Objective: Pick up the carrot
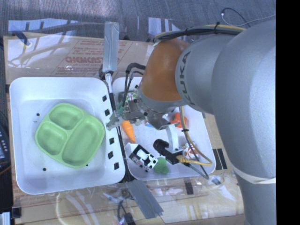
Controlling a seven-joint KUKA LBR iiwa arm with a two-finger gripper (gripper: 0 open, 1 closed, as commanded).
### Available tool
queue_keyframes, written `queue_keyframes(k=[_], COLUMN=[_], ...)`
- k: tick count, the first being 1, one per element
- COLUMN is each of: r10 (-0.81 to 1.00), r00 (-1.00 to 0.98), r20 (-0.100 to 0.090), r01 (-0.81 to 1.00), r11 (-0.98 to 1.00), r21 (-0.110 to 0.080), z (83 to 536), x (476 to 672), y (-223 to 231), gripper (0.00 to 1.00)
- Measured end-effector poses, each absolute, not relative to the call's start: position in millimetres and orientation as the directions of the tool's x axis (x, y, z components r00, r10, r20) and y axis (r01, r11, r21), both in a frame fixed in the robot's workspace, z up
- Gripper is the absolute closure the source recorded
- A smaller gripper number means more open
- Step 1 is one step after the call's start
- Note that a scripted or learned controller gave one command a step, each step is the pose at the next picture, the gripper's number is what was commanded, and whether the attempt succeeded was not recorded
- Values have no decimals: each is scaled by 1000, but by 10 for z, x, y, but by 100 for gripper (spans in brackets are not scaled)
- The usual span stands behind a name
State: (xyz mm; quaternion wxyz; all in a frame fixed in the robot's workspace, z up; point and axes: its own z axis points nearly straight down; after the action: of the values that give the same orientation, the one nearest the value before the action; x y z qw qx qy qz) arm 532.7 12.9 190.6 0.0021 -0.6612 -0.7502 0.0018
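Observation:
The carrot (129, 131) is a small orange cone lying at the left side of the right bin (204, 139), close to the divider, with its tip pointing toward the front. My gripper (122, 117) is low in that bin, right above the carrot's thick end and seemingly touching it. The grey arm and its orange band hide most of the bin's back and right part. Whether the carrot is gripped is hidden from this angle.
A green three-part plate (70, 134) lies in the left bin (18, 125). In the right bin's front are a black-and-white object (143, 157) and a green object (162, 167). Another orange object (181, 121) peeks out beside the wrist.

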Motion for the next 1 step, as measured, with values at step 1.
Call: queue_keyframes(k=[1], r10=[992], r00=[126], r20=[0], r01=[992], r11=[-126], r21=[-8], z=[1902], x=[5201], y=[-275], gripper=[0])
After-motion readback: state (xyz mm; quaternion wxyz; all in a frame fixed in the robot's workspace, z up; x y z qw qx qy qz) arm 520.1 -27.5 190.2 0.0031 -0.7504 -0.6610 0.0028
